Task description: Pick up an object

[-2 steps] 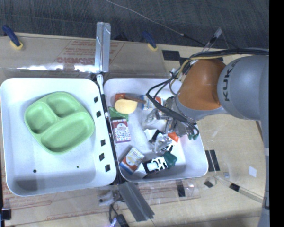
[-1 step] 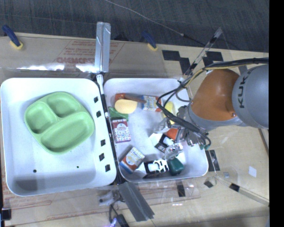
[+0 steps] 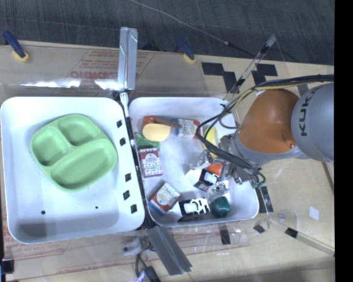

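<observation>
Two white bins sit side by side on the table (image 3: 59,257). Left bin (image 3: 17,175): one green divided plate (image 3: 73,151), three compartments, lying flat in the upper middle of the bin, tilted diagonally. A metal strip (image 3: 128,63) stands at the divider between the bins, at the top edge.

Right bin (image 3: 170,106): cluttered. Along the left wall, a red-and-white packet (image 3: 150,161). Above it, a yellow rounded object (image 3: 156,131) with a bit of green just left of it. Right of the yellow one, a small carton with orange print (image 3: 188,127) near the top wall. Lower left, a small box with an orange end (image 3: 163,197), tilted. Right of that, a black-and-white object (image 3: 194,206) against the bottom wall, and a dark green round object (image 3: 221,205) just beside it.

Arm enters from the right, orange band (image 3: 270,125) over the bin's right edge, cables looping off the wrist. Hand (image 3: 216,178) is down inside the right bin, right-centre, just above the green round object and the black-and-white one. Something orange and black sits right at the fingertips; cannot tell whether it is gripped or whether the hand is released or clenched, too cluttered and blurred there.
</observation>
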Available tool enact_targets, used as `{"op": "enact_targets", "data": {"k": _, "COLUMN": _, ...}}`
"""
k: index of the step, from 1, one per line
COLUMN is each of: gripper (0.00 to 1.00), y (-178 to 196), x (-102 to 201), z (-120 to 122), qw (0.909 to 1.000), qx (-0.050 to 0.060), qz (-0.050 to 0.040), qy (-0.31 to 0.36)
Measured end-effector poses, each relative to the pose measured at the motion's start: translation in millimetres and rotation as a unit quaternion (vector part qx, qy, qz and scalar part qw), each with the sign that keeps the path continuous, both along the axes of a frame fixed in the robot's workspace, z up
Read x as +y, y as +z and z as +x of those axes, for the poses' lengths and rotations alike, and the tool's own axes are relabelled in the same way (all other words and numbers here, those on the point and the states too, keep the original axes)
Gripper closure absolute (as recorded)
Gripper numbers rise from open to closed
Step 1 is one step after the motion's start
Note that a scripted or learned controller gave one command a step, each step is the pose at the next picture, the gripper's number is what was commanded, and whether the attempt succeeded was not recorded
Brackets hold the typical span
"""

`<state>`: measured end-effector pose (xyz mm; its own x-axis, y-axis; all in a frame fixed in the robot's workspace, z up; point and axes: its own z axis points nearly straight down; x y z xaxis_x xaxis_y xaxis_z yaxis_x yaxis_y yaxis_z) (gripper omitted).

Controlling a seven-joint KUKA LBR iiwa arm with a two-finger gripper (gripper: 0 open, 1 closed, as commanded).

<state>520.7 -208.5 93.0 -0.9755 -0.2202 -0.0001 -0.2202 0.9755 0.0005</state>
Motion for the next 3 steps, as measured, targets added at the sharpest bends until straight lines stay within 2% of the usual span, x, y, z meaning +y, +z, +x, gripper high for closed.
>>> {"op": "enact_targets", "data": {"k": 1, "gripper": 0.0, "y": -0.4, "x": 0.7, "z": -33.2, "qw": 0.9985, "qx": -0.001, "qz": 0.0001, "qy": -0.054}}
{"op": "enact_targets", "data": {"k": 2, "gripper": 0.0, "y": -0.7, "x": 75.6, "z": 32.7, "qw": 0.9955, "qx": -0.001, "qz": 0.0011, "qy": -0.095}}
{"op": "enact_targets", "data": {"k": 3, "gripper": 0.0, "y": 47.5, "x": 91.7, "z": 105.7, "qw": 0.9989, "qx": -0.003, "qz": -0.0004, "qy": 0.046}}
